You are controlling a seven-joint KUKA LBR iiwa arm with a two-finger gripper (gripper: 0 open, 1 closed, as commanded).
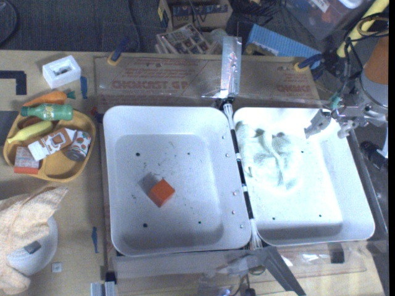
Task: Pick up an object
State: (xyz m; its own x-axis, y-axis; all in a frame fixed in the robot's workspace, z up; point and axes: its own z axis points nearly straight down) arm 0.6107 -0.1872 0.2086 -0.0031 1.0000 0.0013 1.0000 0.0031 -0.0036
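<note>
Two white bins sit side by side: the left bin (123, 134) holds an orange block (162, 192) near centre; at two o'clock above the right bin (352, 190), the gripper (327, 123) hangs, fingers spread, grasping nothing.

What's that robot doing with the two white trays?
The robot's job is to pick something up. Its gripper hangs over the far right part of the right bin, and nothing is between its fingers. An orange block sits alone in the left bin, well away from the gripper. So nothing has been picked up yet. Off to the left, a yellow bowl full of toy food sits on the bench.
</note>
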